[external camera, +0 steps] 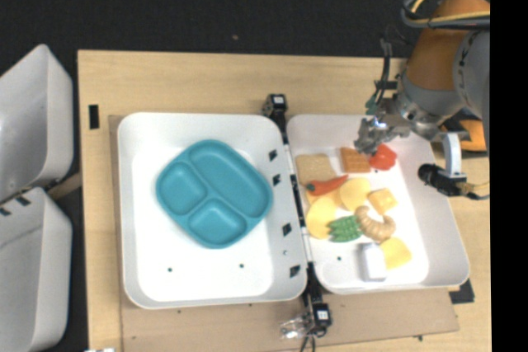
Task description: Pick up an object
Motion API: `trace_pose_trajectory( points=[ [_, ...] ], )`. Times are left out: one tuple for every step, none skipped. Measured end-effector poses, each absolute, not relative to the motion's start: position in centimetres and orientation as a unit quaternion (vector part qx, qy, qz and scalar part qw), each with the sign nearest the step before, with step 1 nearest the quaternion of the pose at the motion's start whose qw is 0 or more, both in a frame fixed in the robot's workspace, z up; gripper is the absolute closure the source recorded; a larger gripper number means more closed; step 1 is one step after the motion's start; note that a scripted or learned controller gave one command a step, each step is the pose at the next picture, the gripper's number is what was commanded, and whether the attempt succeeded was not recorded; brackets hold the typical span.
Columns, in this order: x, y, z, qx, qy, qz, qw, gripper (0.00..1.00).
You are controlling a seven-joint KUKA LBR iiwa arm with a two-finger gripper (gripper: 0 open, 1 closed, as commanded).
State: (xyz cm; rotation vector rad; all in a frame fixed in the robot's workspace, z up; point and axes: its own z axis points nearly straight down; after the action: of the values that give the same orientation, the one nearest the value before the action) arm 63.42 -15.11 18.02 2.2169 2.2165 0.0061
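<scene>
My gripper [370, 138] hangs low over the back of the right bin [429, 260], right above an orange cracker-like square [355, 160] and a red tomato-like piece [384, 156]. Toy food lies in a heap in front of it: a tan toast slice [312, 168], an orange carrot [328, 185], yellow pieces [356, 194], a green pod [345, 228], a tan curved roll [375, 223], a yellow wedge [397, 253] and a pale grey block [372, 262]. Nothing shows between the gripper and these pieces that tells of a hold.
The left bin [148, 268] holds a blue divided plate [214, 191]. A raised divider with black clips [290, 202] separates the bins. The wooden bench [181, 78] surrounds both bins, and white padded shapes [29, 119] stand at the far left.
</scene>
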Motion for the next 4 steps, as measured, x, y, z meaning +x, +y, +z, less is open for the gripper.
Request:
trace_pose_trajectory(
  points=[
    [63.7, -14.3, 22.9, 0.706, 0.708, 0.002, 0.003, 1.0],
    [63.8, -14.4, 24.2, 0.705, 0.709, 0.001, 0.002, 1.0],
    [63.0, -9.4, 23.2, 0.705, 0.709, -0.0003, 0.0, 1.0],
    [60.9, -3.6, 23.6, 0.705, 0.709, 0.0003, -0.001, 1.0]
  ],
)
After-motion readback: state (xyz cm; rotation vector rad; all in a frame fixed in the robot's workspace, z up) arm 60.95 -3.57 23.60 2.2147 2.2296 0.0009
